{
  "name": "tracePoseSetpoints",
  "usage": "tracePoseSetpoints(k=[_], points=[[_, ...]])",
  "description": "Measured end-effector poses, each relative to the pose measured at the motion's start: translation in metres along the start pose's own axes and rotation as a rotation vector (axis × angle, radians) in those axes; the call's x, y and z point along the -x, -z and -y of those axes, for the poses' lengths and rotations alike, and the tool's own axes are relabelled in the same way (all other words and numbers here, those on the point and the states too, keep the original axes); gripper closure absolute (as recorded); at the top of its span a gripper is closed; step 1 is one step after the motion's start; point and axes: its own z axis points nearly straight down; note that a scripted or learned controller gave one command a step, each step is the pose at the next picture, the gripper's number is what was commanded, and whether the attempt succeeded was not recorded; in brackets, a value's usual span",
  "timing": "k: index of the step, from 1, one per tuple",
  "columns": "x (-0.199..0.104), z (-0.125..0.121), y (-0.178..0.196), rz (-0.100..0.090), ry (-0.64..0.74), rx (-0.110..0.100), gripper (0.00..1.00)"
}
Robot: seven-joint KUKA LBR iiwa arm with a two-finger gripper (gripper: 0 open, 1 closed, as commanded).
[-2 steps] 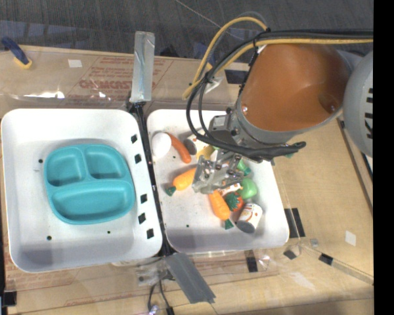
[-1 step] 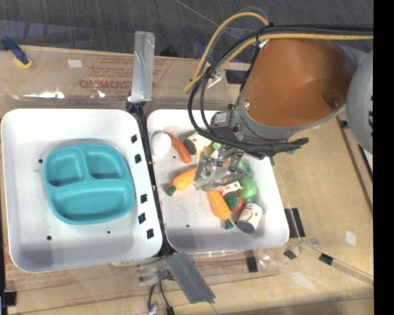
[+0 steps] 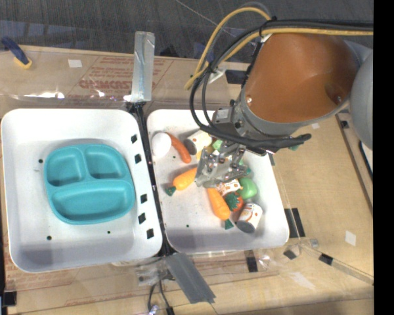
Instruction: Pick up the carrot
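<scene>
While the gripper (image 3: 218,169) is hanging low over the middle of the right bin (image 3: 184,238), we are reading the step in hand as the approach to a grasp, with nothing lifted yet. We cannot tell how the hand is set: its metal parts are blurring into the clutter beneath, so we are recording that as unknown.

Three orange pieces are lying in this bin, and we are treating each as a possible carrot. The left carrot (image 3: 183,178) is lying just left of the gripper, tilted, with its green end (image 3: 170,189) pointing toward the bin's left wall. The lower carrot (image 3: 218,204) is lying just below the gripper, slanting down toward the white can (image 3: 249,218). The upper carrot (image 3: 180,148) is lying between the white egg (image 3: 161,142) and the gripper, near the bin's far wall.

We are judging the left carrot the cleanest target, since bare bin floor is showing along both its long sides. The lower one is crowded by the green piece (image 3: 248,189) and the can. To do this well, we are advising that the arm shift left, centre over the thickest part of the body, and turn so the closing line crosses the carrot's short axis. A descent here risks pinching neighbours instead.

The teal plate (image 3: 88,182) in the left bin (image 3: 26,241) is lying well apart and playing no part.
</scene>
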Motion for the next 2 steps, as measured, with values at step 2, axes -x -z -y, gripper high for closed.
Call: tracePoseSetpoints(k=[2], points=[[-0.007, 0.021, -0.077, 0.003, 0.890, 0.004, 1.00]])
